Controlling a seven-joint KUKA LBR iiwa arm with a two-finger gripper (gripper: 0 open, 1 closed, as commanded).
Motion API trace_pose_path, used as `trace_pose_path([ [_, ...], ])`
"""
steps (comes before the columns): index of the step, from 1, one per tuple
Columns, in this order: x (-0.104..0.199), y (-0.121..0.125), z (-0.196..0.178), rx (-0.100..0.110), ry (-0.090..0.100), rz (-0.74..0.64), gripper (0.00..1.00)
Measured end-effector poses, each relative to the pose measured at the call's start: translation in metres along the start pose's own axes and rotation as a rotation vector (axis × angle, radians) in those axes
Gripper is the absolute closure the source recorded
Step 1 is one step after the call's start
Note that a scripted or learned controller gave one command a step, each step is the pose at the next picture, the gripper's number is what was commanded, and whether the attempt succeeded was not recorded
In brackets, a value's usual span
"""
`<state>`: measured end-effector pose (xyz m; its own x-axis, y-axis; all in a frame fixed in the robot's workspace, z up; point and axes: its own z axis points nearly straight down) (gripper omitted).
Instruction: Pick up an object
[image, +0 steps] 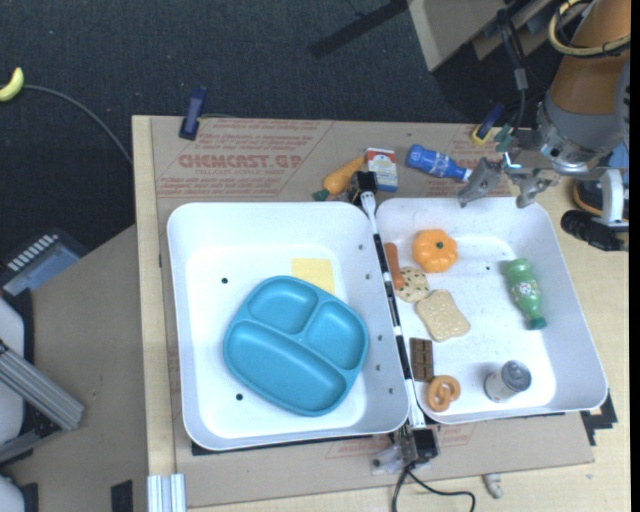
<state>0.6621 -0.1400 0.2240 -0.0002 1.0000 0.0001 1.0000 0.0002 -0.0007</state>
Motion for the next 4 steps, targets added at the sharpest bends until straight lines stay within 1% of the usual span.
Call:
trace_pose_path([
  [1, 0.03, -0.017, 0.085, 0.003, 0.001, -0.001, 0.0],
  [2, 0.041, -0.011, 0.14, 0.004, 0.001, -0.001, 0.0],
  [3, 0.042, -0.009, 0.129, 0.0, 0.001, -0.001, 1.0],
  [4, 0.101, -0.067, 0.039, 0.001, 0.001, -0.001, 1.0],
])
